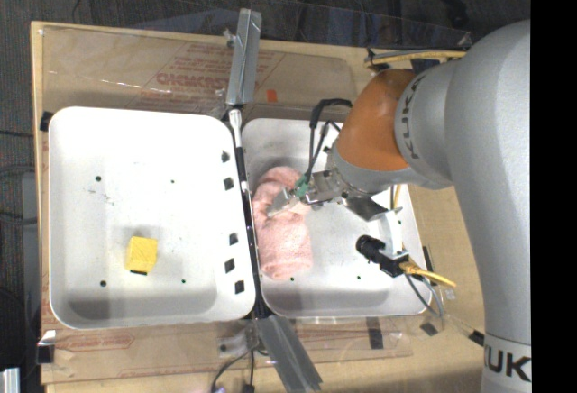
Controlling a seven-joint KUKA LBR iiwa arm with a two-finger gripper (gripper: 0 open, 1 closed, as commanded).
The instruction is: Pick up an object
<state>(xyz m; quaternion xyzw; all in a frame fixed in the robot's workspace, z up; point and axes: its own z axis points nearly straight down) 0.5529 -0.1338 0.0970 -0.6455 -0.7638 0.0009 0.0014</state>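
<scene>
camera view: closest to the lens is the arm (469,121), grey w/ the orange band, coming in from the right and covering much of the right bin (361,287). its wrist bends down to the gripper (296,199), which sits at the pink cloth (281,229), a rolled or bunched towel-like thing lying lengthwise along the left side of the right bin, close to the divider (236,202) btwn the two bins. gripper tip looks down on or touching the cloth's upper-middle part. can't tell how the gripper is set; that end is small and partly lost against the cloth, so no claim it has hold of anything.

left bin (72,202): a small yellow block (141,254) toward the lower left, well apart from the gripper. a few dark specks on the floor, too small to id.

right bin also has a black part w/ a yellow cable (392,260) near the lower right, prob. belonging to the arm's rig, not a pickable item.

step, as i read it: at the grasp stage on the cloth, descent about done, lift not yet begun. the cloth lies flat on the bin floor, so nothing's picked.

next move needs: a firm pinch on a fold of fabric, then a straight lift. soft cloth may slip or only partly come up, and the divider is near, so lift clear of it.
</scene>
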